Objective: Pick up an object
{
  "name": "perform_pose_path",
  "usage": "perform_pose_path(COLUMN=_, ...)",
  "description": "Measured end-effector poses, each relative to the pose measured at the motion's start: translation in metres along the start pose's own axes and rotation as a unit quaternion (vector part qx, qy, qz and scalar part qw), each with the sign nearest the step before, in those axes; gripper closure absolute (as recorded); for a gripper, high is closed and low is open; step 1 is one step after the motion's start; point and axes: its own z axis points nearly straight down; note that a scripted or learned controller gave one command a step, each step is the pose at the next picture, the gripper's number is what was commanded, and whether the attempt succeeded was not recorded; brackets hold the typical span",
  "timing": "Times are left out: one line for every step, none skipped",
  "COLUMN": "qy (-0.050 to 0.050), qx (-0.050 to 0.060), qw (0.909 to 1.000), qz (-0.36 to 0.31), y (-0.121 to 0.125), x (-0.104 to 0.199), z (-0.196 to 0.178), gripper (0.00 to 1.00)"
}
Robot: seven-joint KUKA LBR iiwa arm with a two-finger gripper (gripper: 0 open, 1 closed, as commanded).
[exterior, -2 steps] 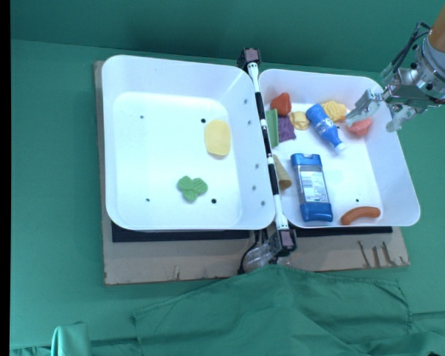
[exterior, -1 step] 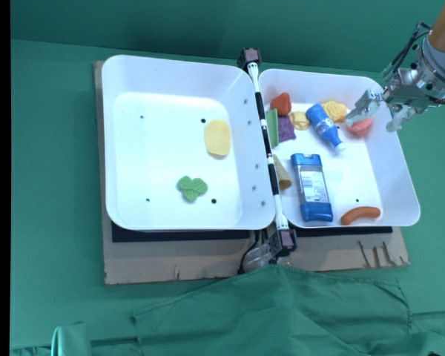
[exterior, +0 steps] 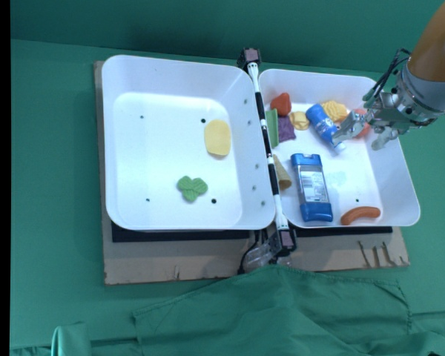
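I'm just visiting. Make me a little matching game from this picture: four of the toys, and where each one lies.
Things:
1. yellow oval piece
2. green leaf piece
3. orange sausage
4. blue bottle

Places:
A. right bin, near corner
B. left bin, toward the near edge
C. right bin, beside the gripper
D. left bin, close to the divider

Pairs: 1-D, 2-B, 3-A, 4-C
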Motion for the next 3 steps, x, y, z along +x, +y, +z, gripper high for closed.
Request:
perform_pose_path(qy=0.0, qx=0.0, qw=1.0, qz=0.0, y=0.001, x=0.002, z=0.041, gripper=0.0)
perform_pose_path(qy=-0.001, qx=-0.002, qw=1.0, qz=0.001, y=0.003, x=-0.006, z=0.099, gripper=0.0)
perform_pose_path(qy=-0.001, qx=-0.005, qw=1.0, qz=0.0, y=0.006, x=-0.008, z=0.105, gripper=0.0)
